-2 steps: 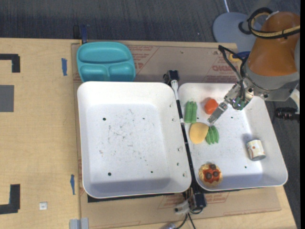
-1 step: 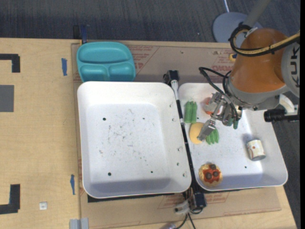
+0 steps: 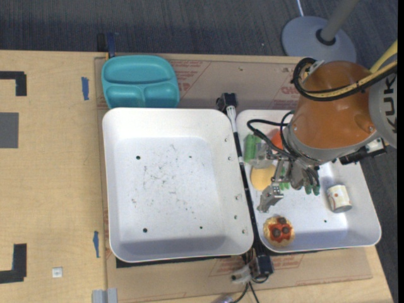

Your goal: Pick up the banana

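The banana (image 3: 260, 178) shows as a yellow shape in the left part of the right bin (image 3: 353, 232), partly hidden under the arm. My gripper (image 3: 281, 185) hangs low over the bin, right beside the banana's right edge and overlapping it in the view. The orange band of the wrist (image 3: 331, 112) covers the bin's upper middle. Whether the gripper touches the banana cannot be told.
A green object (image 3: 253, 149) lies just above the banana, with an orange item (image 3: 276, 137) beside it. A red and yellow piece (image 3: 279, 230) sits near the front rim, and a white cylinder (image 3: 339, 197) to the right. The left bin (image 3: 126, 137) adjoins; a teal tray (image 3: 140, 81) lies behind it.
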Action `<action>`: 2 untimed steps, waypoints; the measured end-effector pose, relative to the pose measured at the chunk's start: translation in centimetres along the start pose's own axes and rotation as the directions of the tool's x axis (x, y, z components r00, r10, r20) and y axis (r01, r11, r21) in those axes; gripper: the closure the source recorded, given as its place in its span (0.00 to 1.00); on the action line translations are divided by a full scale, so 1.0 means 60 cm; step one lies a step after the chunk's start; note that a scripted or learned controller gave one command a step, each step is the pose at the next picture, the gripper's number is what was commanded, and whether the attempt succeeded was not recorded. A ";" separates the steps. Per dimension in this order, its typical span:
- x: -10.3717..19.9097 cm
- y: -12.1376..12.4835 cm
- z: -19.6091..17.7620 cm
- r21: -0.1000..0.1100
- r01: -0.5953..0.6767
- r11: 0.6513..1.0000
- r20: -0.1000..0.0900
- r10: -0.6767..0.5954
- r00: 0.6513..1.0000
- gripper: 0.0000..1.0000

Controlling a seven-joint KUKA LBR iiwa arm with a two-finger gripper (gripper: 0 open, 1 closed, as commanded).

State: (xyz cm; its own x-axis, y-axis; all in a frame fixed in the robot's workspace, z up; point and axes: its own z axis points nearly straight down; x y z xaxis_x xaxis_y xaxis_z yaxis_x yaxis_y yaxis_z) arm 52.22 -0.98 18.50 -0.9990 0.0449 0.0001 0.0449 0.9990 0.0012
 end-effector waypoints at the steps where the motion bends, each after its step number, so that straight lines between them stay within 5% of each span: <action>1: 0.073 0.046 0.000 0.000 0.233 0.973 0.000 -0.233 0.973 0.00; 2: 0.070 0.215 0.164 -0.001 0.399 0.917 0.009 -0.399 0.917 0.00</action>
State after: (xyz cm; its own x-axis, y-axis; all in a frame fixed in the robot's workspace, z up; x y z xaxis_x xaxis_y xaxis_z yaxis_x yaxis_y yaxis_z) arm 48.61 12.11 8.66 -0.9338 -0.3577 -0.0090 -0.3577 0.9338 0.0019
